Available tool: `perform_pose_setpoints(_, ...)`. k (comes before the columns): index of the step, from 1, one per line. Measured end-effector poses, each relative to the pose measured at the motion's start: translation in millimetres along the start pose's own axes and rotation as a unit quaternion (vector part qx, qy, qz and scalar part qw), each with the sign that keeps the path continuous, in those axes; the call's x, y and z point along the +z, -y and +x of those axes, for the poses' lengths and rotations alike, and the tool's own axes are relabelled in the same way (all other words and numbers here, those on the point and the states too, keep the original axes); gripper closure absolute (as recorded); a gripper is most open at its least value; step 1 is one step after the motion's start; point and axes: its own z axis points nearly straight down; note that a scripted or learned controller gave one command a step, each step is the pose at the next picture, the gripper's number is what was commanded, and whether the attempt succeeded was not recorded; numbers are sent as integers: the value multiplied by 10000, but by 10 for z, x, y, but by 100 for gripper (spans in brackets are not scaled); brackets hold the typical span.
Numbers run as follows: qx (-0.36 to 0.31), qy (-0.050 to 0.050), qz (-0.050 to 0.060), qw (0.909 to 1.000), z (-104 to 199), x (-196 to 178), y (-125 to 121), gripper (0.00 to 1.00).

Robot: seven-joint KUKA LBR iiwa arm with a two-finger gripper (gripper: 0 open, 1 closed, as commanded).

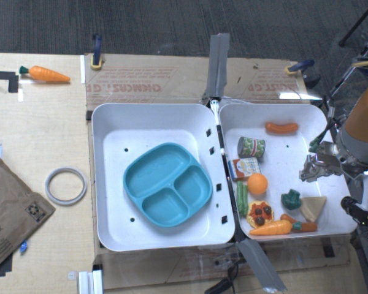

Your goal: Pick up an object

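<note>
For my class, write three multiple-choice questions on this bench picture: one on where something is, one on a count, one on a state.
1. Where does the blue three-compartment plastic tray lie?
A. left white bin
B. right white bin
C. the bench

2. How many orange toy carrots are there?
A. one
B. two
C. four

3. How does the green-labelled tin can rest?
A. upright
B. on its side
C. stacked on the tray

Key: 1 A, the tray lies in the left white bin. 2 B, one carrot on the bench, one in the right white bin. 3 B, its round end faces sideways.

Grey arm [349,149], orange band
</note>
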Motion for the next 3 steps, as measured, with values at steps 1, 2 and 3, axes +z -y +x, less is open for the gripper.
perform_pose_setpoints(1, -53, 1, 5, 10000, -15, -187, -66, 100)
perform_pose_setpoints(2, -50, 0, 6, 10000, -15, -187, -66, 0)
perform_pose_setpoints(3, 175, -3, -109, 9998, 271, 561, 294, 0)
